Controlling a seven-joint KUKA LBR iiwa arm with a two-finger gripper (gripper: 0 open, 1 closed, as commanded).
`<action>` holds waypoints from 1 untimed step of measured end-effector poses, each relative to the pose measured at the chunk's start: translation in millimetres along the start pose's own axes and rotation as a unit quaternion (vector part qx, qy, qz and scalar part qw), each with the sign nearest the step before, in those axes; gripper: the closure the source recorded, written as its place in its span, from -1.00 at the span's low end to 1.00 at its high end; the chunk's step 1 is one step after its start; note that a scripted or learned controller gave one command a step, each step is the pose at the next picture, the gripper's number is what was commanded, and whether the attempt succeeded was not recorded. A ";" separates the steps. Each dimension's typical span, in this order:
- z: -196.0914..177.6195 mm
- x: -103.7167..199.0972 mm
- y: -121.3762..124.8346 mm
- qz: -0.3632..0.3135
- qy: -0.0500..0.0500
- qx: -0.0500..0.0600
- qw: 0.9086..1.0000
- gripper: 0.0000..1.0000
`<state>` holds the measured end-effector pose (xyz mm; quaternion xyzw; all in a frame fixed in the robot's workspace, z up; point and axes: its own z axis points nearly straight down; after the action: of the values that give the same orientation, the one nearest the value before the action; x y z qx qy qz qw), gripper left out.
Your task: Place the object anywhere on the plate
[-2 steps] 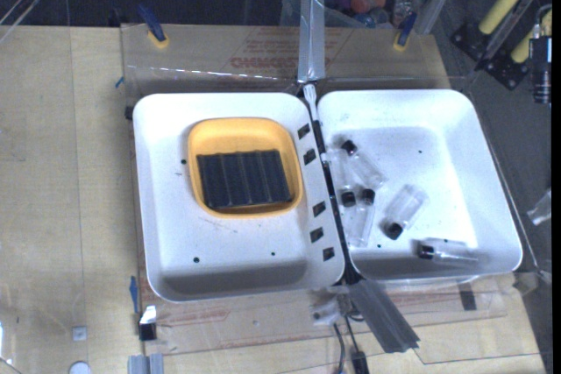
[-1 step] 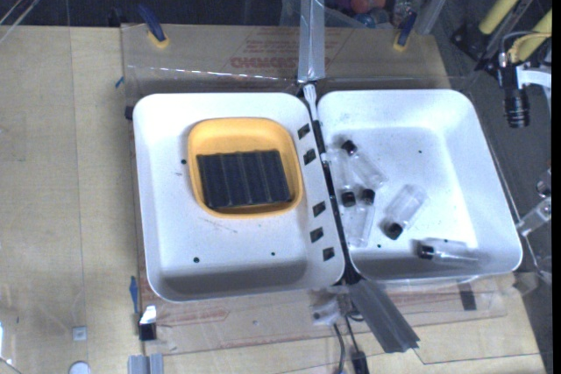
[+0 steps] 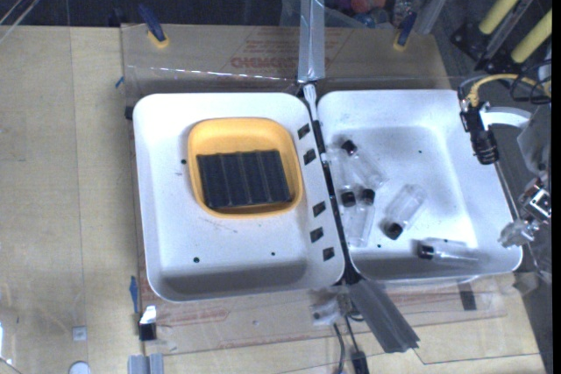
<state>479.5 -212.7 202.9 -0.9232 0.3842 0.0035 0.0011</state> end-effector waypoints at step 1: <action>-0.1 0.1 0.0 0.000 0.000 0.000 1.000 -1.00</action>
<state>479.6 -212.7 203.0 -0.9234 0.3839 0.0034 0.0012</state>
